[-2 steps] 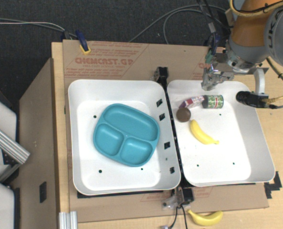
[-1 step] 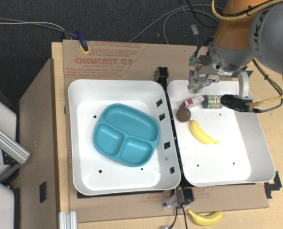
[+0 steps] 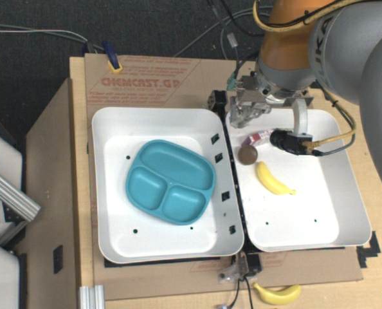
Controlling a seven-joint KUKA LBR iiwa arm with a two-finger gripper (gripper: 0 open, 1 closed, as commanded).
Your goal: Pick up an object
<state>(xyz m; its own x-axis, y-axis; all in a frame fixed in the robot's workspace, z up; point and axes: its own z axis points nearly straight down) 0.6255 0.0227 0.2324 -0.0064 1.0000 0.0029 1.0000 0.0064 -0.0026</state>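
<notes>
- Gripper (image 3: pixel 247 113) hangs at the top-left corner of the right bin (image 3: pixel 345 192), about 11 o'clock from that bin's middle; I cannot tell if it is open or closed, and nothing can be seen held in it.
- Just below it, toward 6 o'clock, lie a small reddish-white object (image 3: pixel 259 136) and a brown round object (image 3: pixel 247 154); these seem the nearest things to pick, which may be why the arm is placed over this corner.
- The banana (image 3: pixel 273 179) lies further toward 5 o'clock, near the brown object but apart from it, flat on the bin floor.
- A black object with a yellowish cable (image 3: pixel 292 141) is at 3 o'clock from the gripper; it probably belongs to the rig.
- The left bin (image 3: pixel 107 192) carries a blue divided plate (image 3: pixel 170 181) with 3 compartments, well apart from the gripper.
- A second banana (image 3: pixel 278 293) lies outside the bins, at the bench's lower edge.
- On the cardboard sheet (image 3: pixel 146 76) under the bins, red print reads roughly "CHEMCAST GP"; the smaller lines are too small to read.
</notes>
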